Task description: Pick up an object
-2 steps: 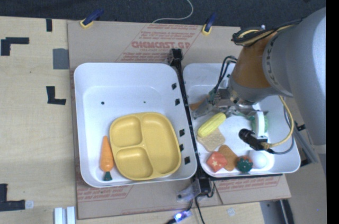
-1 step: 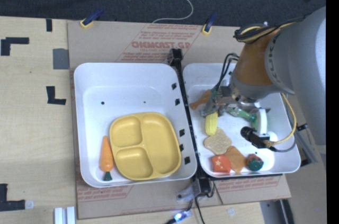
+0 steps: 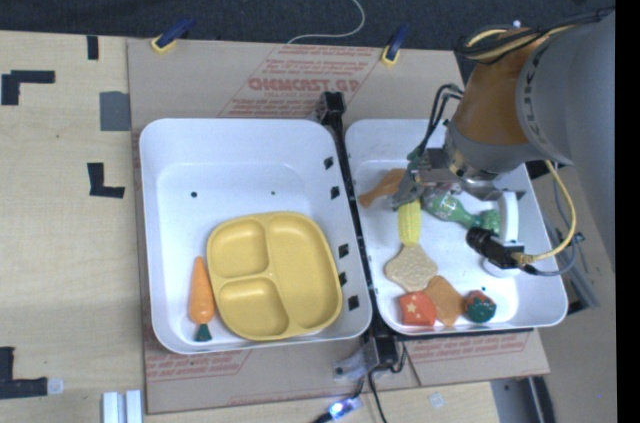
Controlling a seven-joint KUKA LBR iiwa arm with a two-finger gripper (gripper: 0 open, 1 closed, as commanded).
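Right bin [image 3: 375, 151]: claw [image 3: 418, 193] above corn cob [image 3: 409, 223], grip state unclear.

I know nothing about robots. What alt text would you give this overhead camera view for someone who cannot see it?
A grey and orange robot arm reaches from the right over the right white bin, its pincer just above a toy corn cob among other toy foods. The left white bin holds a yellow divided plate and a toy carrot.
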